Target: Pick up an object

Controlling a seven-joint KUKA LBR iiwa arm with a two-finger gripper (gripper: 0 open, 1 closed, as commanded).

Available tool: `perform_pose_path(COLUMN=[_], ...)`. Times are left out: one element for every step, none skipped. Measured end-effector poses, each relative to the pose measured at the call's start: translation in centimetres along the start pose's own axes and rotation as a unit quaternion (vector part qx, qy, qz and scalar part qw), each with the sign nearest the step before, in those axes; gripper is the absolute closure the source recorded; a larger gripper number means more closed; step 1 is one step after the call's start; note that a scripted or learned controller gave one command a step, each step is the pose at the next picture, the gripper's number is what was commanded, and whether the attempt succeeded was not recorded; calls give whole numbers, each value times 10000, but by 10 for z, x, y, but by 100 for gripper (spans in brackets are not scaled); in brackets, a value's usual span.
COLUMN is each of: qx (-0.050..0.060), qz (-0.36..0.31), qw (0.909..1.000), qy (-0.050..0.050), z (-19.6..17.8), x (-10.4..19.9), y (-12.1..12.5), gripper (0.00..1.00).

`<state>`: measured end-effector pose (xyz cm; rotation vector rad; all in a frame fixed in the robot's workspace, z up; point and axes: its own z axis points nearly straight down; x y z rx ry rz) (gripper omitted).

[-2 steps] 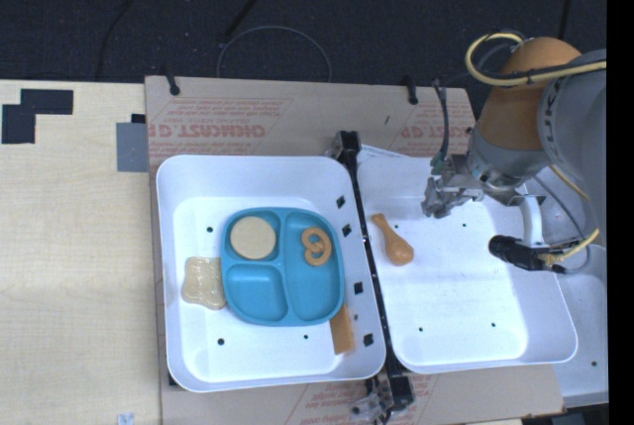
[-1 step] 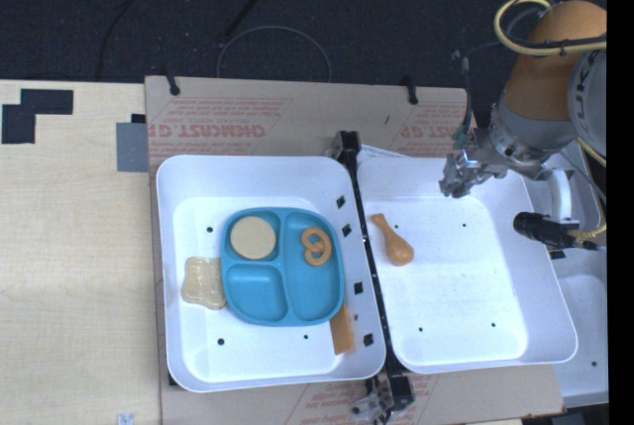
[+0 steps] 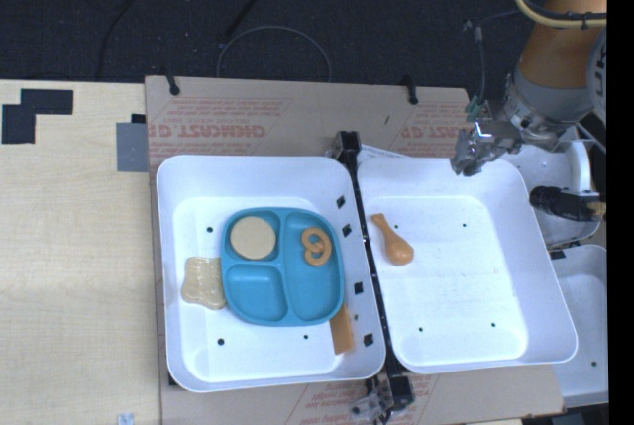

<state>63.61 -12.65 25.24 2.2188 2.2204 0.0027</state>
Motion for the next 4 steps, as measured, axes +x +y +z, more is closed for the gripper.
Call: perform_pose_path(qx=[39,41,43,43], qz=[-11,-16,-17,-17], qw=[10000,10000,10000,10000], qy=[12,13,11,12], z=[8,23,35,29], x=[47,101,153,197], y=[-19,-29,-37,-51], gripper=[100,100,100,100])
